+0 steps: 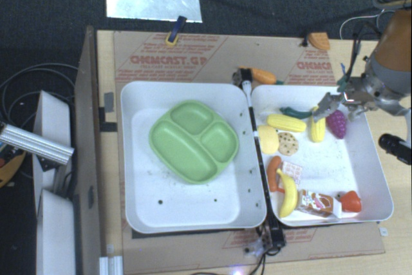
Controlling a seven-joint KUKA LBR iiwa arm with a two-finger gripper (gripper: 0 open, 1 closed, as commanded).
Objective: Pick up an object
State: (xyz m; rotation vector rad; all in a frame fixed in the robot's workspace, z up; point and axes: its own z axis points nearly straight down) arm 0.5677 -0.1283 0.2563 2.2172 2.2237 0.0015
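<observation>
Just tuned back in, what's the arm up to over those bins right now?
The arm's gripper is low over the far end of the right bin, next to the purple grapes and a yellow corn cob. I can't make out anything between its fingers, so no pick is confirmed yet. The rest of the toy food, including a banana, a cookie and a tomato, lies in that same bin. The left bin holds a green divided plate.

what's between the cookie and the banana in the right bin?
In the camera view, a small white packet with red print lies between the cookie and the banana, beside an orange sausage-like piece.
</observation>
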